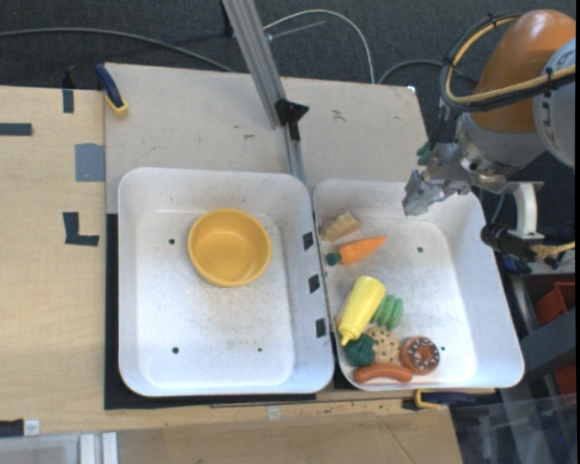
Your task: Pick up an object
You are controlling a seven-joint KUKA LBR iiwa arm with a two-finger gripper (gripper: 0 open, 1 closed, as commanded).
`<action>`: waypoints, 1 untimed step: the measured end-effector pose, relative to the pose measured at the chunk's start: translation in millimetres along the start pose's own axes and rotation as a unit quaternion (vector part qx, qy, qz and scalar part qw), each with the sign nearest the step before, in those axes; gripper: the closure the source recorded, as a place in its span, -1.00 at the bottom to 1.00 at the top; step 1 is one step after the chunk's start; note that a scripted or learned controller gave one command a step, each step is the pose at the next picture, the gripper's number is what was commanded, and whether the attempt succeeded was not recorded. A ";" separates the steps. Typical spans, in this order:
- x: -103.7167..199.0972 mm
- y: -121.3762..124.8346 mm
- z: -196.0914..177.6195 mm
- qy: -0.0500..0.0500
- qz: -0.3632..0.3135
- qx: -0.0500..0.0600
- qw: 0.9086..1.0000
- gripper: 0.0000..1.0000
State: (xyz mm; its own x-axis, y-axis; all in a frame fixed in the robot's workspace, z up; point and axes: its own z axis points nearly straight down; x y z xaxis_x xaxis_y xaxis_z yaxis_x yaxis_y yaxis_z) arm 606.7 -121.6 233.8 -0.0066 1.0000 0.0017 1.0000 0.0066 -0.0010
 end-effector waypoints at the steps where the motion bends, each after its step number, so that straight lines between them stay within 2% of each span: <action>1: 54.7 2.0 12.2 0.000 0.000 0.001 1.000 1.00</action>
